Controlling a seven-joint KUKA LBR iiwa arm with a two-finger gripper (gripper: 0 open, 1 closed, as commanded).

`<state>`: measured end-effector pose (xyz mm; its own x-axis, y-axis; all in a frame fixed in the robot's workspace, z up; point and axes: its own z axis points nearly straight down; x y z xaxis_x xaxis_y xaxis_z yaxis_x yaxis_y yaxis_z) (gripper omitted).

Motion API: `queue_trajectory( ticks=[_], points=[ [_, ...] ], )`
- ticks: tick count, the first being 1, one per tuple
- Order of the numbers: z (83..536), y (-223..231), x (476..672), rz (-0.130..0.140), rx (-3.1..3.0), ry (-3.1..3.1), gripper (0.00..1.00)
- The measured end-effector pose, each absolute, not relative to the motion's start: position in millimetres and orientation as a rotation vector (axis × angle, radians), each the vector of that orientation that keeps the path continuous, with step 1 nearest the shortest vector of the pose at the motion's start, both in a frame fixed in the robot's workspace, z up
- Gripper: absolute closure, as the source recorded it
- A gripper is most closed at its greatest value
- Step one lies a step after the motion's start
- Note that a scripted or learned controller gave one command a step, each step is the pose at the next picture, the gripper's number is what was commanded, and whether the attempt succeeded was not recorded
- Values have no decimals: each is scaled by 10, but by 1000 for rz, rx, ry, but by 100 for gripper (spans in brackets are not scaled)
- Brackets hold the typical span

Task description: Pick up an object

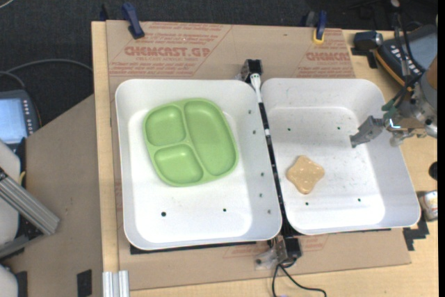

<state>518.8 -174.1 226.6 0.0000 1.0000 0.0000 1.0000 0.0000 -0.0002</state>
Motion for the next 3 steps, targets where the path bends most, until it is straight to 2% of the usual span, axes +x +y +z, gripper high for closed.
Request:
queue_trajectory(
  ticks=[1,2,3],
  points=[
    [800,-1343,5036,-4,-2220,-2220,0],
    [869,-953,5430,-7,-2222,-2232,0],
    [1900,-721,4829,-6,-2222,-2225,0]
  ],
)
